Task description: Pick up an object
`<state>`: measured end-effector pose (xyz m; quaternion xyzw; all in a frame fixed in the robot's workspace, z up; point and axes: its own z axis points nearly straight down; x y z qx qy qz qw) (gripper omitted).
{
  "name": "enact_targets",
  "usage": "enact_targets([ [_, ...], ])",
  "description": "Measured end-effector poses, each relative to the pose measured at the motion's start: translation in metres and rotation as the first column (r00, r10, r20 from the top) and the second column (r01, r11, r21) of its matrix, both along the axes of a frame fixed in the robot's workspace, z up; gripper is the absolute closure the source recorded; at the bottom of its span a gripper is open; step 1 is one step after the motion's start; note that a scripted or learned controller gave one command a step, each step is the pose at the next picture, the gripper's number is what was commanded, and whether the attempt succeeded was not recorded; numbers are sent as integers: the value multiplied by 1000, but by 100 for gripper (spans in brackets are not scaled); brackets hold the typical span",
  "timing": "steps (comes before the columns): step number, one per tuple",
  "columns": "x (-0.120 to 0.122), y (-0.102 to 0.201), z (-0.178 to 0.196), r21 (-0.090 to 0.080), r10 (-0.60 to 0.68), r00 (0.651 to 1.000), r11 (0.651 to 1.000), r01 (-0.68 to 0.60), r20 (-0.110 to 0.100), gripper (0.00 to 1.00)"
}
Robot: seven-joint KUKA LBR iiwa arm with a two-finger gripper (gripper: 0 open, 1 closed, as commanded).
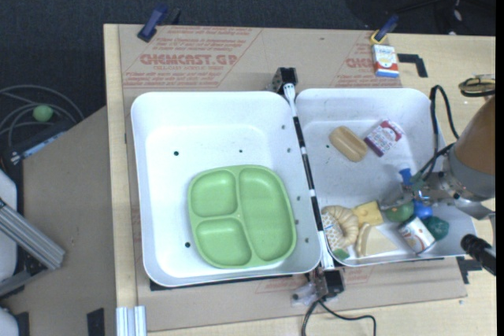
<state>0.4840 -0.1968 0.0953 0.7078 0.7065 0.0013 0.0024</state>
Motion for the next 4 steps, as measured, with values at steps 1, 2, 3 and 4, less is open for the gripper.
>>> enact_targets([
  [1,19,98,-11,3,4,1000,1000,-4,-4,100],
  [2,30,128,90,2,3,1000,1000,-3,-3,100],
  [3,25,180,127,3,3,1000,1000,-3,-5,100],
  [4,41,214,156,2,3,1000,1000,-3,-5,100],
])
